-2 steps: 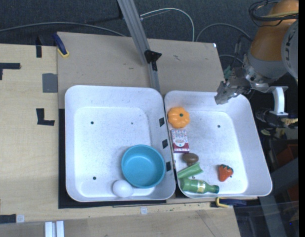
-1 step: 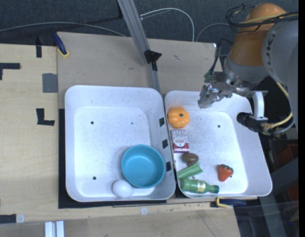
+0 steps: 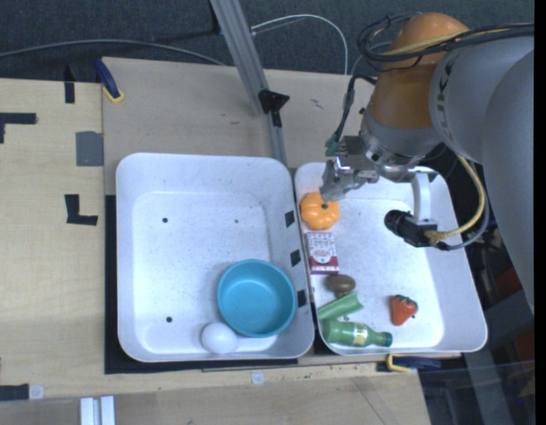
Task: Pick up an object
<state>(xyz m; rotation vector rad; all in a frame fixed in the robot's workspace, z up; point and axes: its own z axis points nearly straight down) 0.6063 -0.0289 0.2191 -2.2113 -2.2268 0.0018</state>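
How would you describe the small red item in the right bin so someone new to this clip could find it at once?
Start at the right bin, the one the arm reaches over, and look toward its near right part. There a toy strawberry lies by itself, right of the green bottle and the brown oval piece. It is the only all-red object, with a small green top, unlike the orange pumpkin up by the gripper.

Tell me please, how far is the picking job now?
Done: the gripper has reached the right bin and sits right above the orange pumpkin. In hand: nothing visibly; whether the fingers grip the pumpkin cannot be seen. Left: a clear grasp and the lift. The pumpkin appears to rest in the bin near its left wall.
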